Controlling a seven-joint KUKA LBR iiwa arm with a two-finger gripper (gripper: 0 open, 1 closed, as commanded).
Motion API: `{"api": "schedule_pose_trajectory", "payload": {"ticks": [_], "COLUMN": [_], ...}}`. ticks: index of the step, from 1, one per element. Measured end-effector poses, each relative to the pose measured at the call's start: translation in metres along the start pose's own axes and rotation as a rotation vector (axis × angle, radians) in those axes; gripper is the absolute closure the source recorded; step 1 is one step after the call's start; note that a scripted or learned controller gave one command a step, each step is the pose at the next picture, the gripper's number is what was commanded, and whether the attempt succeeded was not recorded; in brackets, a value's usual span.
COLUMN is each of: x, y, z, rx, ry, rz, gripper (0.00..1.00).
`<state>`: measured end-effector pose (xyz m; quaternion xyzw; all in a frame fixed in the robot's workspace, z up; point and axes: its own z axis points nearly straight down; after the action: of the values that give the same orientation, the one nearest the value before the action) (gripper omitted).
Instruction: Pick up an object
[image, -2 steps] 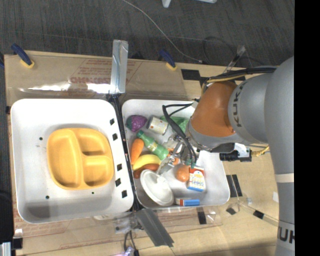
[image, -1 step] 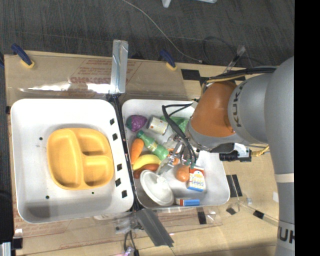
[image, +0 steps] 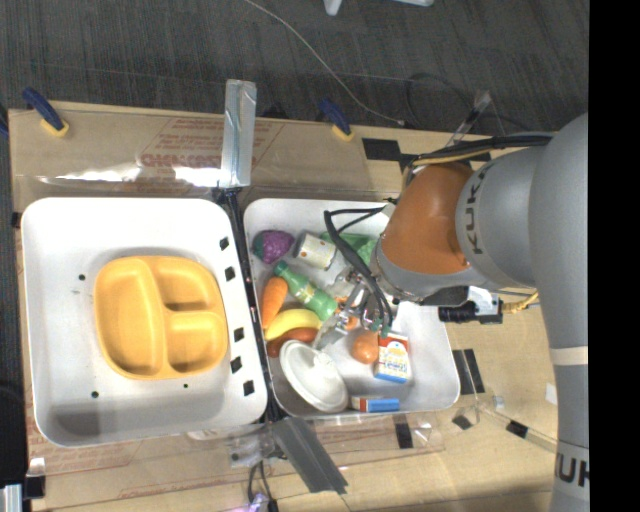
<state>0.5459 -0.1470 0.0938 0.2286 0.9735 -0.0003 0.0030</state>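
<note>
The right bin (image: 430, 385) holds a clutter of toy food: a purple piece (image: 273, 245), a green bottle (image: 305, 288), a carrot (image: 273, 297), a banana (image: 291, 323), an orange ball (image: 365, 347), a small juice carton (image: 393, 359) and a metal bowl (image: 310, 377). My gripper (image: 352, 312) is down in the middle of this bin, just right of the green bottle and above the orange ball. The arm's orange band (image: 425, 225) hangs over the bin's right half and hides what lies under it.
The left bin (image: 60, 380) holds a yellow divided tray (image: 160, 315). A small flat red-and-blue item (image: 375, 404) lies at the right bin's front wall. Black cables (image: 345, 235) loop over the bin's back. Cardboard and tape surround both bins.
</note>
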Motion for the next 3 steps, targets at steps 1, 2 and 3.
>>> {"api": "schedule_pose_trajectory", "payload": {"ticks": [1, 2, 3], "x": [0.0001, 0.0002, 0.0002], "y": [0.0, 0.0001, 0.0001], "z": [0.0001, 0.0002, 0.0002], "rx": [0.0, 0.0, 0.0], "ry": [0.0, 0.0, 0.001], "rz": [0.0, 0.0, 0.0], "gripper": [0.0, 0.0, 0.0]}}
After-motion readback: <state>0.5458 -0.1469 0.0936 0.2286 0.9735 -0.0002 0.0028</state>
